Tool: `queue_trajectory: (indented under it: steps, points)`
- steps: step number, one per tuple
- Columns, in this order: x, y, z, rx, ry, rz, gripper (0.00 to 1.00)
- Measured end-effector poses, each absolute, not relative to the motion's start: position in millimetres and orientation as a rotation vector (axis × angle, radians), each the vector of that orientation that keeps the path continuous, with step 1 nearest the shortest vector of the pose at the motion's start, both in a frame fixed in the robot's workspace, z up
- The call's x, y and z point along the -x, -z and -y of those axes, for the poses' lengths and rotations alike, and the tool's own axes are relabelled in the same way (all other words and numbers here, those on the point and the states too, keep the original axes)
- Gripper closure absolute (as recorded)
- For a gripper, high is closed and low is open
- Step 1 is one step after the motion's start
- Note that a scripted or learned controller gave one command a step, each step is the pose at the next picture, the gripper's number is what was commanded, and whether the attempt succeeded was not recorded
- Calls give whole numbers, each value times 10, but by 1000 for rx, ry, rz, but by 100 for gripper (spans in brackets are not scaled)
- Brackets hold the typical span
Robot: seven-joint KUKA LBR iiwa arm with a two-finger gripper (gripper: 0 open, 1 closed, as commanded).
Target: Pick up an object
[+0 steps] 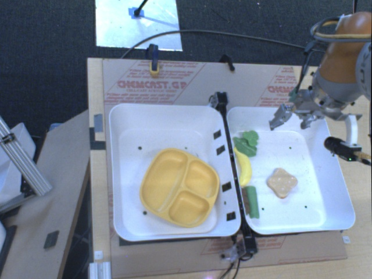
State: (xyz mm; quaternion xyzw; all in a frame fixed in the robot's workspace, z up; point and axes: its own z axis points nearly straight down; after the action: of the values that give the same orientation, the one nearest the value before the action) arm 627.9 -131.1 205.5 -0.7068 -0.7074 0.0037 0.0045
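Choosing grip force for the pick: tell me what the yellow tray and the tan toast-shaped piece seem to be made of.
Yellow tray: probably molded plastic, smooth with a slight sheen; its three compartments have rounded, uniform walls.
Tan toast-shaped piece: looks like a toy food item, matte, with a paler centre; whether it is plastic, rubber or foam cannot be told from this view.

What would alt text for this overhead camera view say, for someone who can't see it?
A robot arm's gripper hovers over the right bin, above a tan toast piece, a banana, a green leafy toy and a green stick. The left bin holds a yellow divided plate.
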Motion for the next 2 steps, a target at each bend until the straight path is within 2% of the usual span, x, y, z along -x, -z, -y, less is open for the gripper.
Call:
queue_trajectory:
  steps: [1, 2]
  points:
    - [-6307, -2138, 1308, 2219, 1, 2226, 0]
    - [-6292, -1723, 1296, 2219, -1, 2223, 0]
